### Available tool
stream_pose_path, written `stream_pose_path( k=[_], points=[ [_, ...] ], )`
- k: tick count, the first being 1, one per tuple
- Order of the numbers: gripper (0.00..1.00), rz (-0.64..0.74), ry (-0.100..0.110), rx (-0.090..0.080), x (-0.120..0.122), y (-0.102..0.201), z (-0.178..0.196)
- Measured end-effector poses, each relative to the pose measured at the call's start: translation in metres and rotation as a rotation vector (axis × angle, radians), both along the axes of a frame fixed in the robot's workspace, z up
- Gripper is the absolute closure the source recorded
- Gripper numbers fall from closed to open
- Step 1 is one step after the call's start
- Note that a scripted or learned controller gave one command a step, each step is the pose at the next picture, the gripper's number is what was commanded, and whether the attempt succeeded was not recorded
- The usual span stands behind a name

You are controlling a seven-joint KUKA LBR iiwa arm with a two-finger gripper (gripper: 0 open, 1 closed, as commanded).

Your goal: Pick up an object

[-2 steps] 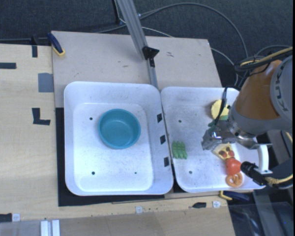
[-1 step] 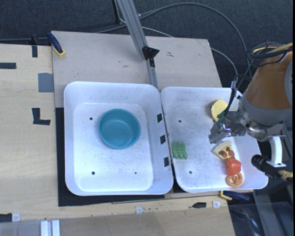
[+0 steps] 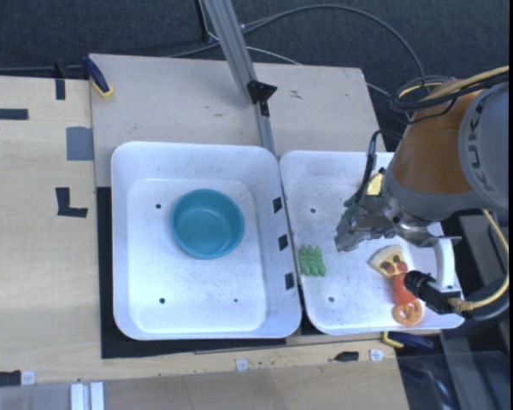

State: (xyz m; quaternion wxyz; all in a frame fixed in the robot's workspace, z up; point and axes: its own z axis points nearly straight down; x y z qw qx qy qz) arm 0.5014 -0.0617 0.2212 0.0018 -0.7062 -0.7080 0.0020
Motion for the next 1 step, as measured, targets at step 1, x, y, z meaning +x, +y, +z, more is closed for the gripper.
stream_pose_path(
  k=[1],
  points=[
    [1.0,0.002,-0.001,0.0,0.0136,0.0502,0.0091]
  ],
)
